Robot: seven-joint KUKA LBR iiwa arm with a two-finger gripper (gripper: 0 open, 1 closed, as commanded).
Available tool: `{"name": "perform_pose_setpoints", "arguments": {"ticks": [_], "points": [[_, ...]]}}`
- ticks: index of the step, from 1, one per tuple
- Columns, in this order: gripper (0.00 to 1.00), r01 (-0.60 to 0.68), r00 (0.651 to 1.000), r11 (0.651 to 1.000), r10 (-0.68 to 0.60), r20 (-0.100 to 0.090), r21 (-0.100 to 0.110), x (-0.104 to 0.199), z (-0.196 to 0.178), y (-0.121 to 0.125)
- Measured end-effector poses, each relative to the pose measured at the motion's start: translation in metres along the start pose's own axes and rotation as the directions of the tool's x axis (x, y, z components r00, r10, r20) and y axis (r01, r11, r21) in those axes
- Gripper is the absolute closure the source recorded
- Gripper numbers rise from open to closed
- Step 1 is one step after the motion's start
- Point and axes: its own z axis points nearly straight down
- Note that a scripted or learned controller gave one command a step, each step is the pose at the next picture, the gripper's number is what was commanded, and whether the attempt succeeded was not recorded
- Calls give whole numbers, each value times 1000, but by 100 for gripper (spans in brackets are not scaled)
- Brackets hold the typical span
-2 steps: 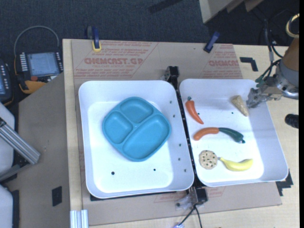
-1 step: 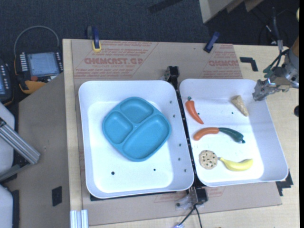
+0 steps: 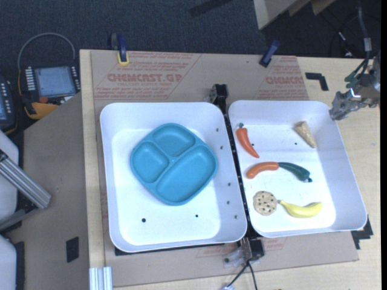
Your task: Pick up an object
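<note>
The right bin (image 3: 344, 162) holds several toy foods. An orange carrot (image 3: 243, 141) lies near its left wall. A beige wedge (image 3: 305, 133) sits toward the back right. An orange sausage (image 3: 261, 170) and a dark green pod (image 3: 296, 171) lie end to end in the middle. A cookie (image 3: 264, 202) and a yellow banana (image 3: 301, 209) rest near the front. My gripper (image 3: 347, 104) hovers at the bin's back right corner, above the rim and right of the wedge, with nothing seen in it.
The left bin (image 3: 121, 222) carries a blue divided plate (image 3: 174, 163) in its middle. Clamps (image 3: 123, 56) stand on the cardboard bench's back edge. A screen and cables (image 3: 53, 80) lie off the bench to the left.
</note>
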Motion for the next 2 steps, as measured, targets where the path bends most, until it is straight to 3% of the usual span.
{"name": "perform_pose_setpoints", "arguments": {"ticks": [2], "points": [[100, 4, 1000, 1000, -4, -5, 8, 107, 0, -27]]}}
